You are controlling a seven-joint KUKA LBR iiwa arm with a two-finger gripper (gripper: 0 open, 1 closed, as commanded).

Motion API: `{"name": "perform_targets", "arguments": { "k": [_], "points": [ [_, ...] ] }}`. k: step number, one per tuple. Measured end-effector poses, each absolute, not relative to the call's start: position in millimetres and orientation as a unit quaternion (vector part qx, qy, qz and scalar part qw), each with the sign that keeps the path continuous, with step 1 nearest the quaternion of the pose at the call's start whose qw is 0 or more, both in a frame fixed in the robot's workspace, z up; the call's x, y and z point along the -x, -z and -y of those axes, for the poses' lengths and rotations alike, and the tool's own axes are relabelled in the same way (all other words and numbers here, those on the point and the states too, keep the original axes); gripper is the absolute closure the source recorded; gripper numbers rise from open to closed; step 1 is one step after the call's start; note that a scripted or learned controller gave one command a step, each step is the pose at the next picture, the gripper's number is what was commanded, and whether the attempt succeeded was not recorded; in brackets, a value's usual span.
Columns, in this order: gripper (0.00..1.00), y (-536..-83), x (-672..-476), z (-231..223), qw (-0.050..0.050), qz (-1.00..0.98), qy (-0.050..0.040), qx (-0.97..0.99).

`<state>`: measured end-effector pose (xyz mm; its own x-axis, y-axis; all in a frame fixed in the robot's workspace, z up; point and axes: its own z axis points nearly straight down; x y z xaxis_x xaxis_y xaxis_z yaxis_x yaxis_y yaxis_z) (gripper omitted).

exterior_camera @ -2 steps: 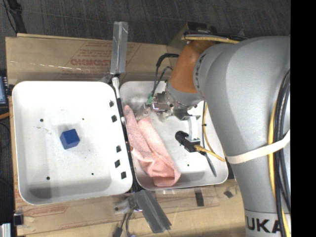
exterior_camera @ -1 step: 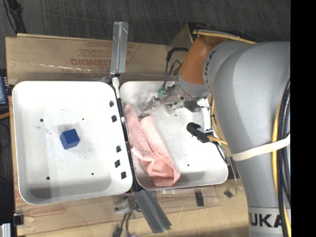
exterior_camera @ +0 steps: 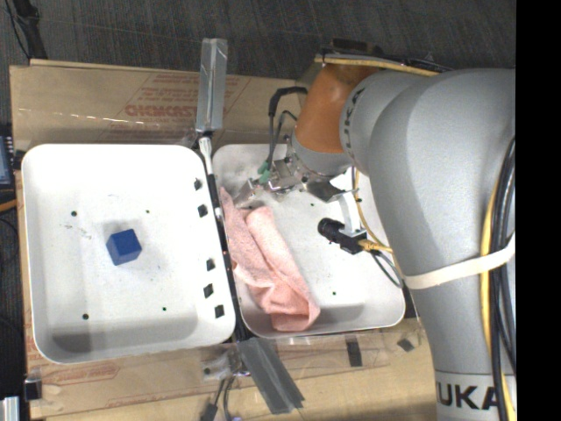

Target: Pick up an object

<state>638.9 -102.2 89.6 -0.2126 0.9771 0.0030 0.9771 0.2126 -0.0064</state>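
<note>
Lying crumpled along the left side of the right white plastic bin (exterior_camera: 377, 310) is a pink terry cloth (exterior_camera: 270, 266). The left white bin (exterior_camera: 53, 235) contains a small blue cube (exterior_camera: 124, 246). The two-finger gripper (exterior_camera: 273, 179) hangs over the cloth's upper end; grip state cannot be determined.

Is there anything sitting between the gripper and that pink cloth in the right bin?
Nothing visible does. The gripper hangs over the far end of the right bin, right by the top edge of the pink cloth. The blue cube lies apart in the left bin.
</note>
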Motion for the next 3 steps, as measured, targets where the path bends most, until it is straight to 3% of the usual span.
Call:
{"name": "perform_targets", "arguments": {
  "k": [1,2,3],
  "points": [
    [0.00,-90,-585.2,112,0.002,0.811,-0.0011,0.585],
    [1.00,-98,-585.3,112,0.004,0.812,-0.0021,0.583],
    [1.00,-191,-580.2,54,0.002,0.802,-0.0009,0.597]
  ]
}}
